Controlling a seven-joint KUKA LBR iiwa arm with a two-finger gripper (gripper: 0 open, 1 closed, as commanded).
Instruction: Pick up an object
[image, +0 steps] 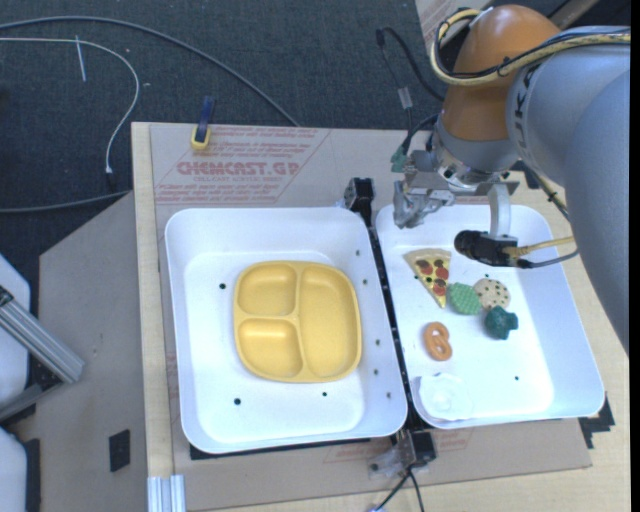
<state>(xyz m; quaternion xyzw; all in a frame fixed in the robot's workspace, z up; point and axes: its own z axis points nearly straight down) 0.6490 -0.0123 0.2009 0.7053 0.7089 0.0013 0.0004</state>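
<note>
White plastic made up both bins, and the right bin (560, 300) carried every candidate for the pick. Taking that bin as a clock face, a pizza slice (431, 274) lay toward ten o'clock, a green ridged piece (463, 299) and a speckled cookie (491, 292) sat near the centre, touching or nearly so, with a dark teal lump (500, 322) just beside them toward five o'clock. A pretzel (437, 341) lay at about seven o'clock and a pale round lid-like piece (446, 394) near the six o'clock rim. The left bin (195, 300) bore a yellow divided plate (297, 320).

The gripper (413, 207) hung at roughly eleven o'clock of the right bin, close to the back wall and the divider, apart from all the food pieces. It carried nothing visible; whether it stood spread or closed could not be told from this slant.

The likeliest failure was a descent here, which would probably meet bare floor or clip the wall. Among the clustered centre pieces, a grasp might nudge a neighbour or catch two at once. The flat pizza slice looked hard to get under.
</note>
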